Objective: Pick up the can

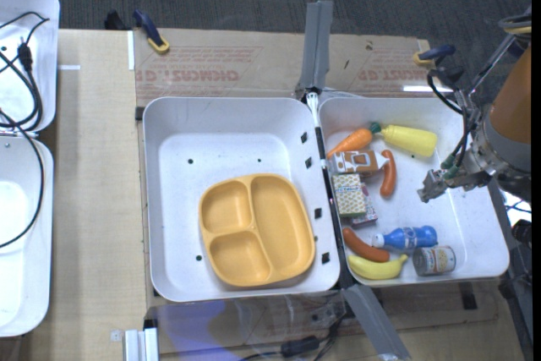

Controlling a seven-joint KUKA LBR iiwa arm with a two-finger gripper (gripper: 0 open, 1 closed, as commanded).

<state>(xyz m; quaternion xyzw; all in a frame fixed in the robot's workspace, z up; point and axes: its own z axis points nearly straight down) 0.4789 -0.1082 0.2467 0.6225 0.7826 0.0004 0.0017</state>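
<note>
two shallow white bins sit side by side on a bench. left bin [169,182] holds a yellow three-compartment plastic plate [254,228], lying flat, toward the bin's 5 o'clock side.

right bin [482,262] carries the clutter. the task's thing, a small metal can with a grey-brown label [434,260], lies on its side at the bin's 5 o'clock corner, close to the front wall. just above it, at its 11 o'clock, a blue and white plastic bottle [407,237] lies on its side. at the can's 9 o'clock a yellow toy banana [377,268] curves along the front wall, touching a red toy sausage [363,244] just above it.

further up the bin: a patterned small carton [351,197] near the left wall, a brown and white box [355,162] at its 12 o'clock, an orange toy carrot [351,141] above that. a second red sausage [388,173] stands roughly lengthwise mid-bin. a pale yellow plastic squeeze bottle [409,138] lies at the bin's 12 o'clock.

the two-finger gripper [433,186] of the grey arm sits over the right bin's 3 o'clock side, at the can's 12 o'clock, well apart from it. nothing sits between its fingers; how far apart they are i cannot tell, too small and cluttered with cables.
</note>
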